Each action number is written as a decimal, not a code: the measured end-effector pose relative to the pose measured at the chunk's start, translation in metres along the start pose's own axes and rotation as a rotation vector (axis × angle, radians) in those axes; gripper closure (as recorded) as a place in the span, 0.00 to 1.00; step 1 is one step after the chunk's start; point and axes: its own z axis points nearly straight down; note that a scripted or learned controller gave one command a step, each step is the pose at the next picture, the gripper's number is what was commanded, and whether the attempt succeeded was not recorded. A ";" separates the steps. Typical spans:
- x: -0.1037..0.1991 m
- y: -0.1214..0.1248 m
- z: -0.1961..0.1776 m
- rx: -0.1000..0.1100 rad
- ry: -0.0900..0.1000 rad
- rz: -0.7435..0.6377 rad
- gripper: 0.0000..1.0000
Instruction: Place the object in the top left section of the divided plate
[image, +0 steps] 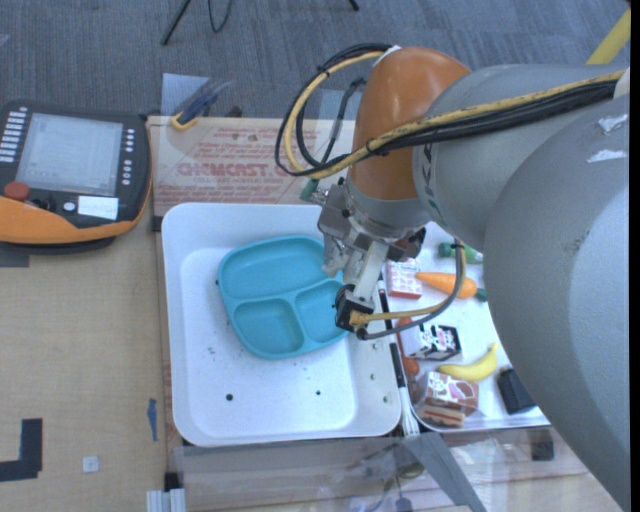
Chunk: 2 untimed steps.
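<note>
Pincer (338, 262) hangs over the right rim of the blue divided plate (283, 297), which lies in the left bin (190, 330). Open or closed: cannot tell, and no object is visible in it. Candidate items lie in the right bin: carrot (446, 284), banana (474, 365), red-and-white box (403, 280).

Judgement: confirm a grasp first. Then centre over the plate's upper-left compartment, clear of the ridges, lower close to the surface and release, so that nothing rolls into a neighbouring compartment.
</note>
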 end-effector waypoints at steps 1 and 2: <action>0.000 0.000 0.000 0.001 -0.001 0.000 0.00; 0.001 0.000 -0.010 0.000 -0.001 -0.003 1.00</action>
